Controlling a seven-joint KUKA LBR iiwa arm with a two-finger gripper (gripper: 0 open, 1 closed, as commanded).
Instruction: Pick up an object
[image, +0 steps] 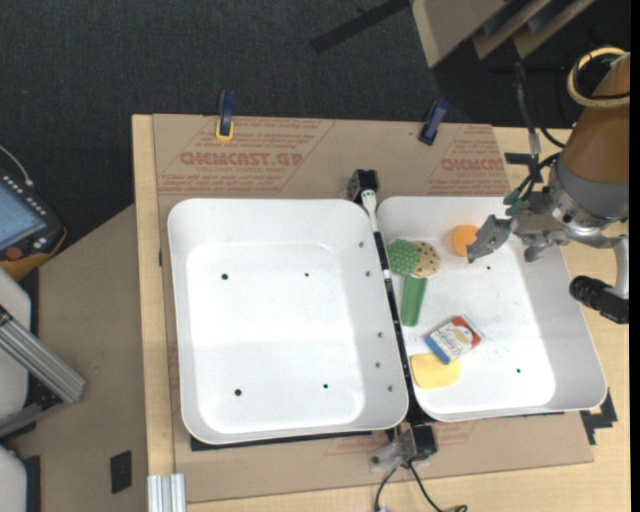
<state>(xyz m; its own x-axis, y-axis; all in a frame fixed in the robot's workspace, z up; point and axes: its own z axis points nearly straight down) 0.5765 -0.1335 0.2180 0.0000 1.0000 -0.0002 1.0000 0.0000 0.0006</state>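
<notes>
My gripper (511, 244) hangs over the back of the right bin (560, 340), its two dark fingers spread open with nothing between them. A small orange ball (463, 238) lies just left of the left finger (487, 241). Near the bin's left wall lies a green brush (408, 278) with a tan dotted disc (428, 260) against its head. Toward the front lie a blue, red and white packet (455, 338) and a yellow lump (436, 372), touching each other.
The left bin (200, 300) sits beside the right one, with a black divider (385, 290) between them. Both rest on a cardboard sheet (300, 150) held by clips at the back. The grey and orange arm (600, 150) comes in from the right.
</notes>
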